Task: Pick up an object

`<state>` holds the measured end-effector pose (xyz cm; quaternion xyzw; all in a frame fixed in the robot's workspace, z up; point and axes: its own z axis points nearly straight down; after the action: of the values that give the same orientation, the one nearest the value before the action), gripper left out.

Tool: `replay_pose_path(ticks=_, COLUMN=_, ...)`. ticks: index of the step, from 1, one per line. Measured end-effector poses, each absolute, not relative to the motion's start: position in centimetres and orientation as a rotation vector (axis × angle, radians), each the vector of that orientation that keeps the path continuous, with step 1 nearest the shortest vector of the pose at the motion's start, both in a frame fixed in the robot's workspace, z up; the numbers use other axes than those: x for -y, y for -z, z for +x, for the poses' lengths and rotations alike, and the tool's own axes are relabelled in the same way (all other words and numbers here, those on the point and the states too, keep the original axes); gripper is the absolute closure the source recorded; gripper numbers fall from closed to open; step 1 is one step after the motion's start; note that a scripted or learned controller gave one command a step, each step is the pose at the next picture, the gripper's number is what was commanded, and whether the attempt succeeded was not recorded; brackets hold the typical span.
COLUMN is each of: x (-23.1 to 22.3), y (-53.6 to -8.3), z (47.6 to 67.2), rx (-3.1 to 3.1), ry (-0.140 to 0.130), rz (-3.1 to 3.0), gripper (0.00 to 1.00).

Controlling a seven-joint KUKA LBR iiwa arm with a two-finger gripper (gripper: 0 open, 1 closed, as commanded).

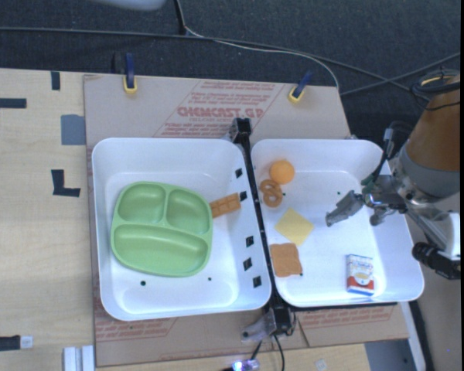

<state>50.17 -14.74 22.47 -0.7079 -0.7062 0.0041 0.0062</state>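
Camera view: two-finger gripper (pixel 361 209) hangs over the right shallow white bin (pixel 387 288), fingers spread and grasping nothing; nearby lie a pale yellow square slice (pixel 294 226), orange ball (pixel 281 171), brown toast piece (pixel 285 260), small carton (pixel 359 274); green divided plate (pixel 162 228) fills the left bin (pixel 116 300).

Glossy green plastic tray (pixel 162 229), cardboard underlay (pixel 216 108)
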Motion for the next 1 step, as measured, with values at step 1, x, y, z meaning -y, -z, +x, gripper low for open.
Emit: replay_pose_path(ticks=1, x=14.7, y=-23.1, z=50.45, rx=2.222, ry=-0.002, rz=-2.218, gripper=0.0)
